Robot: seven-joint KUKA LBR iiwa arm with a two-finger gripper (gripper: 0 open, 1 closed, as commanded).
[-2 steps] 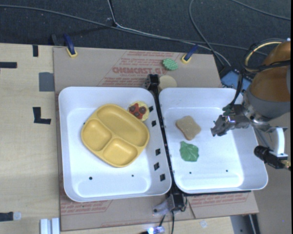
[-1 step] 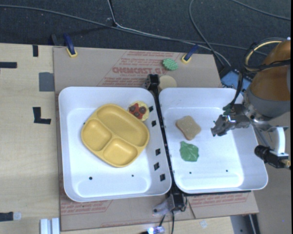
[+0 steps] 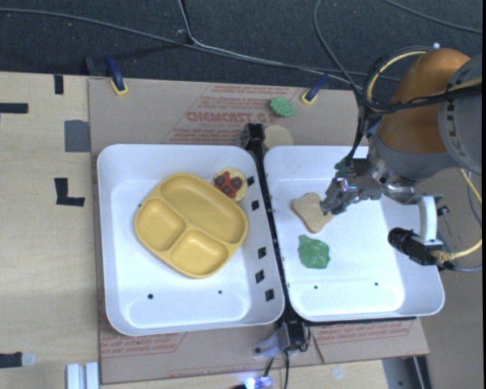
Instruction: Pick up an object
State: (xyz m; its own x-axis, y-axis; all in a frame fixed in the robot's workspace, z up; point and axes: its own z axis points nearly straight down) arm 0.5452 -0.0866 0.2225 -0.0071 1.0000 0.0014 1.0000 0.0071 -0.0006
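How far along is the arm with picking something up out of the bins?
Done: the arm has reached into the right bin, and the gripper sits at the edge of the tan piece. In hand: nothing visibly; whether it grips that piece cannot be told. Left: lifting an object clear. The green piece and the yellow tray lie untouched.

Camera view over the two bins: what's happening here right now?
The arm reaches in from the right with its gripper low in the right bin, at the edge of a tan biscuit-shaped piece. Whether it has hold of the piece can't be told. A green lump lies just below, untouched. In the left bin sit a yellow divided tray and a small red-and-yellow item at its upper corner.
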